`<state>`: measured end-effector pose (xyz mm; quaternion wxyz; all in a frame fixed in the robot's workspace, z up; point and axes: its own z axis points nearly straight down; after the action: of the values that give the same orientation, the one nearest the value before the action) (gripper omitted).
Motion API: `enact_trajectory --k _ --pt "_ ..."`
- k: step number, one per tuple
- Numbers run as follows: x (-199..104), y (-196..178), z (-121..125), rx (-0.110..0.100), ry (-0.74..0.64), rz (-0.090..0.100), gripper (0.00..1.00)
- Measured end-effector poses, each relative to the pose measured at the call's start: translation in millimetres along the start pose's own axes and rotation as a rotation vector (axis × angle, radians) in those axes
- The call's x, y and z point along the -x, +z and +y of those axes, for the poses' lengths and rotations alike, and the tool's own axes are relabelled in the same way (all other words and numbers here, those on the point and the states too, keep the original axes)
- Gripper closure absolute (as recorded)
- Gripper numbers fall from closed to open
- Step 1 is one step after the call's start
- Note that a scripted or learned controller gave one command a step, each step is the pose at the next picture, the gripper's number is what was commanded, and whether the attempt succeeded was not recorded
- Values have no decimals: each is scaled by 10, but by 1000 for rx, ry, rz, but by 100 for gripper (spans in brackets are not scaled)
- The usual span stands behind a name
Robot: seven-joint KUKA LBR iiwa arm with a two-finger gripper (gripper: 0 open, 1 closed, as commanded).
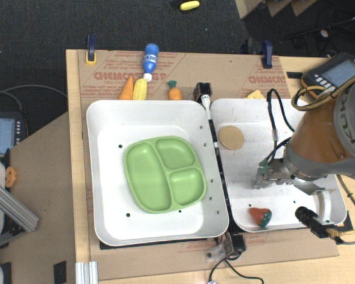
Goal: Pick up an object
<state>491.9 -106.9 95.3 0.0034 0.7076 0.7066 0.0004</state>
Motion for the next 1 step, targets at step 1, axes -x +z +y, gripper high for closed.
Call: enact_trajectory --k 1 --pt "-206 -951 713 9 -7 1 100"
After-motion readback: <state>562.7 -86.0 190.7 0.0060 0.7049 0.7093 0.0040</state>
